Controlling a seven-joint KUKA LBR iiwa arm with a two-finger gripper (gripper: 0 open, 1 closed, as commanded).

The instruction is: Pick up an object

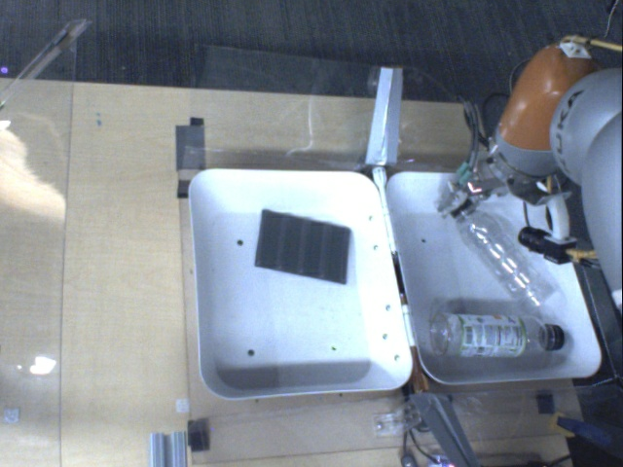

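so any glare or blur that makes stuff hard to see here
Camera view: glare whitens the bench's left edge; the two clear bottles blend into the white right bin; the hand is small and soft; the dark pad reads sharply.

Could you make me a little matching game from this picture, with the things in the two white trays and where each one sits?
Things:
1. dark ribbed pad
2. labelled bottle
3. clear bottle
4. gripper

Places:
A. lying along the near edge of the right bin
B. lying flat in the left bin
C. over the far part of the right bin
D. lying aslant in the middle of the right bin

Pairs: 1-B, 2-A, 3-D, 4-C
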